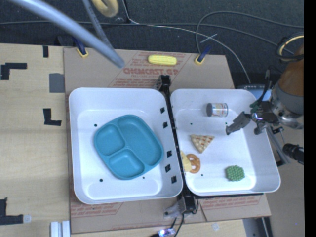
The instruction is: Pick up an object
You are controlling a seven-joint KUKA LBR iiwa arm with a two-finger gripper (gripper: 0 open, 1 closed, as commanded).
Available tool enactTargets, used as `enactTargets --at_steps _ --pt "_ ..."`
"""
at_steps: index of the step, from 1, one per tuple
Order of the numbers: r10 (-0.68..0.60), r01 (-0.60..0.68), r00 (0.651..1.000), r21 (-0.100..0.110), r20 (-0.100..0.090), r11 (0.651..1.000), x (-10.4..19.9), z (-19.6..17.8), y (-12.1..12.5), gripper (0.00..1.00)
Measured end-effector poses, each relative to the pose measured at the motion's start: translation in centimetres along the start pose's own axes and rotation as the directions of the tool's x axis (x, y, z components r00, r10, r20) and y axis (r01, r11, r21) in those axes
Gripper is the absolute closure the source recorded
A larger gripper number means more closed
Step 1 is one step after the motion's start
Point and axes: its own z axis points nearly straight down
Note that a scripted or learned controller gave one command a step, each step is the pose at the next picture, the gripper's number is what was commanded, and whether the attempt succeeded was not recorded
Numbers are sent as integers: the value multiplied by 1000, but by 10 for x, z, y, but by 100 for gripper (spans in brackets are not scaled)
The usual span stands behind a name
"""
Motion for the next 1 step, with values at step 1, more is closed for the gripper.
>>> enactTargets --at_steps 1 --pt "-4 4 1000 -11 2 1000 0 -6 2 0"
